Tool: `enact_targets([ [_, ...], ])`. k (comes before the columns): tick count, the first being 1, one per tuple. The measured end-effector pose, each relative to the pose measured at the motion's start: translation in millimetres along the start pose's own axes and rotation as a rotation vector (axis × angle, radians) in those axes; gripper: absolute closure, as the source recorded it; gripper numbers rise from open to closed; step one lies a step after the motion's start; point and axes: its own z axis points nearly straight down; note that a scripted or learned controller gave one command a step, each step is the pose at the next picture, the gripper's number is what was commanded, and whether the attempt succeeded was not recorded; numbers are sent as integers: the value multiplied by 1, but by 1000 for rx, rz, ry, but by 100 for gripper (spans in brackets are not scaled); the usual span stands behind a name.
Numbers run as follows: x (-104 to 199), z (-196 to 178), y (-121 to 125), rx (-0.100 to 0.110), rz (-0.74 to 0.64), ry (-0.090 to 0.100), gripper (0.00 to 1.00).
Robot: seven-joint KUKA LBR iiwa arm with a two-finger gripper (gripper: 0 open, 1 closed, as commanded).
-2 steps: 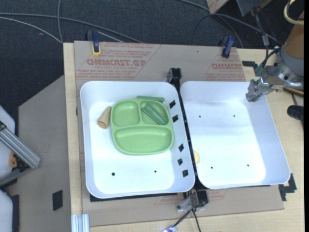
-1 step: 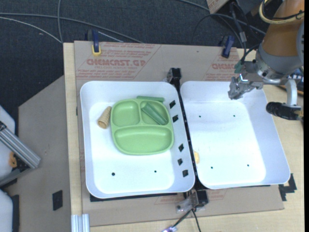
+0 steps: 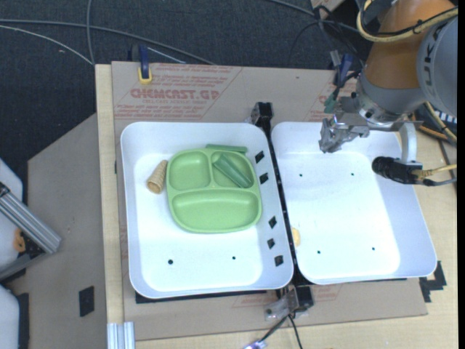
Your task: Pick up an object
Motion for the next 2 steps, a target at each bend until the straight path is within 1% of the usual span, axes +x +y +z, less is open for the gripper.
enact_targets([
  [1, 63, 3, 10, -3, -1, -1, 100],
  [2, 111, -1, 23, -5, 0, -2, 100],
])
